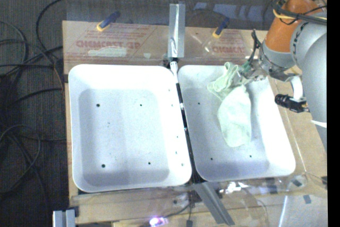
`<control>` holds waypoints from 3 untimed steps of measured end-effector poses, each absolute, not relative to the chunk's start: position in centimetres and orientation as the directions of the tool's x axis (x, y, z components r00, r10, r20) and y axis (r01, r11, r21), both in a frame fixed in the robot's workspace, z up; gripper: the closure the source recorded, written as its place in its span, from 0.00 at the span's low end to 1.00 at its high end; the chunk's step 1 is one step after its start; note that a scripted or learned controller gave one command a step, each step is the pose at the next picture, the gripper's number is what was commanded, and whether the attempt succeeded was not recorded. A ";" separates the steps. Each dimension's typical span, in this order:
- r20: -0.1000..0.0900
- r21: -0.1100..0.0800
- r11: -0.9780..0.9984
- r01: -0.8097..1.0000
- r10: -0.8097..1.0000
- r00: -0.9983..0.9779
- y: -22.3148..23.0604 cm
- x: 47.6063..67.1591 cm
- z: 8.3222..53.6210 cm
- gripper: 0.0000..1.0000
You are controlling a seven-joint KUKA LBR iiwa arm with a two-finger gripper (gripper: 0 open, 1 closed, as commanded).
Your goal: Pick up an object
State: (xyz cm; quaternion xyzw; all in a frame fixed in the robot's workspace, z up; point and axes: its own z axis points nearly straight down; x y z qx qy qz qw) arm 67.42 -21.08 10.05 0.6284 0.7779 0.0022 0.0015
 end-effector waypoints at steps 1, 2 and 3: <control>0.000 -0.001 0.189 0.982 0.982 -0.189 -14.7 66.9 20.2 1.00; 0.000 -0.004 0.105 0.994 0.995 -0.105 -9.6 66.9 21.0 1.00; -0.001 -0.004 0.307 0.952 0.952 -0.307 -8.2 66.8 21.7 1.00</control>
